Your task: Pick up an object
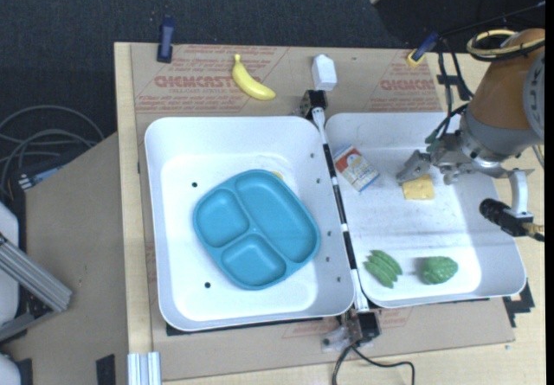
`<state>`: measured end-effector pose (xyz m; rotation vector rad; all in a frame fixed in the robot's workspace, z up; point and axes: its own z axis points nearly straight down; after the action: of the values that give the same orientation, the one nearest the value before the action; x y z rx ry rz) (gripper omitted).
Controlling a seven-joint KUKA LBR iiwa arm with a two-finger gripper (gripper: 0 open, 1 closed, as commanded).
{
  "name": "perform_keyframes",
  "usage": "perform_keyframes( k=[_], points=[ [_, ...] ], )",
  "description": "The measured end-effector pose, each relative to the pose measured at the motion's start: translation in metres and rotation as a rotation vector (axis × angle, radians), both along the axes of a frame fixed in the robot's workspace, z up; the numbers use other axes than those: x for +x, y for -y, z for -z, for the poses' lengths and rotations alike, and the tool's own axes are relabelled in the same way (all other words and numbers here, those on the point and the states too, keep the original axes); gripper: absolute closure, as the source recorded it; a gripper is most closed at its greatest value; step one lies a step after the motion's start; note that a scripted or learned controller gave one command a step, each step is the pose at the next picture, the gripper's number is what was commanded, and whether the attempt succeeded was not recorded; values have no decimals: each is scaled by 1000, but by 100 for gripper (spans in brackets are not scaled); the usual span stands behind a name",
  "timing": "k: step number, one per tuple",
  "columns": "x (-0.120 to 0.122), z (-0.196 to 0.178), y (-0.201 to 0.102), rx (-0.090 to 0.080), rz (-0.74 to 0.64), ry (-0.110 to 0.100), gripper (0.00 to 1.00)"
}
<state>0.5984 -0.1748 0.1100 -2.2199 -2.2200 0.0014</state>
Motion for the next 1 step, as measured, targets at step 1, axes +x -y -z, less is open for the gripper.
perform_keyframes(
  k=[1],
  points=[
    [-8,26,-5,0,0,0,0]
  ],
)
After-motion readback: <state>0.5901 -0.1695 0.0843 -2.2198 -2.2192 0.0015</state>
